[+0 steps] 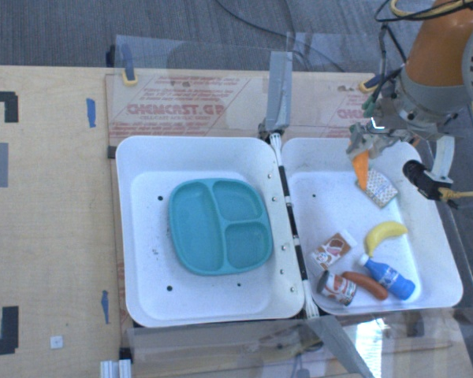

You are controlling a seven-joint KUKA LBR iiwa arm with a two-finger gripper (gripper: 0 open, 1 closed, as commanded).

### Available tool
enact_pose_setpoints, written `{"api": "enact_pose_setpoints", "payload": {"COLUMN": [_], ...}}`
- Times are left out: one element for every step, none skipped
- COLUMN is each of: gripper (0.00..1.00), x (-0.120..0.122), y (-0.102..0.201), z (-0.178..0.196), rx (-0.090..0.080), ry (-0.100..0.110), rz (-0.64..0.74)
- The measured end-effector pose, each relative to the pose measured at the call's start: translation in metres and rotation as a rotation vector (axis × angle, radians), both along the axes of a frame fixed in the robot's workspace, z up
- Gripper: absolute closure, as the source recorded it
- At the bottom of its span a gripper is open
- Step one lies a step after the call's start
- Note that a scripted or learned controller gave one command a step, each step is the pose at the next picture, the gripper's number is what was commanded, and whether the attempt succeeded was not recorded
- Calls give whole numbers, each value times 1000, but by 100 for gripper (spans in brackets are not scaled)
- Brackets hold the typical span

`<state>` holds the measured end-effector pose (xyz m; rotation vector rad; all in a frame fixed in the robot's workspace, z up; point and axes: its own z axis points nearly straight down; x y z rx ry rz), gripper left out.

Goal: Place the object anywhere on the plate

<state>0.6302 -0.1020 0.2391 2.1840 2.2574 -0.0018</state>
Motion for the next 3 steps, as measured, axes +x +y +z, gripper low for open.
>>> {"api": "enact_pose_setpoints", "payload": {"gripper": [100, 100, 0], "x": [-28, -90, -90], "y": [101, 185, 185], "z": [-54, -55, -54], "rx": [1, 1, 1], "ry": [1, 2, 1], "rz": [155, 257, 255]}}
